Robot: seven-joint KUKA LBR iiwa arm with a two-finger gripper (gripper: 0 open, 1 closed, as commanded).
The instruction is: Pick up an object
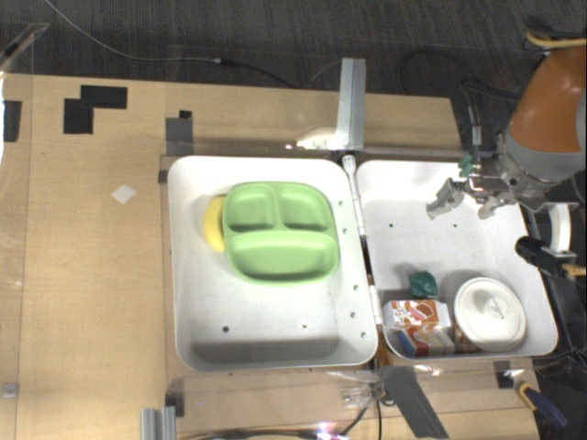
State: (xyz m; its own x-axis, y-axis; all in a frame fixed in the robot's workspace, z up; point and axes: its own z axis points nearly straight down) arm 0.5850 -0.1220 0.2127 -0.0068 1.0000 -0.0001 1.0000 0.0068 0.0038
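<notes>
Your gripper [466, 200] is hovering over the right bin [404, 236], upper part, fingers spread apart, holding nothing. Objects are sitting lower right: a white lidded cup [490, 312], a snack packet [419, 326], a small teal piece [423, 283] (green tray [279, 230] is lying in the left bin).

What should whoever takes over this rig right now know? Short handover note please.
Gripper: above the upper part of the right bin, nothing visibly between its fingers.
Right bin, near edge: white round container, printed packet, small dark green object.
Left bin: green divided tray with a yellow object partly hidden beside its left edge.
Done: no pick visible.
Left: descend on one object, close, lift. The right bin's items look nearest.
</notes>
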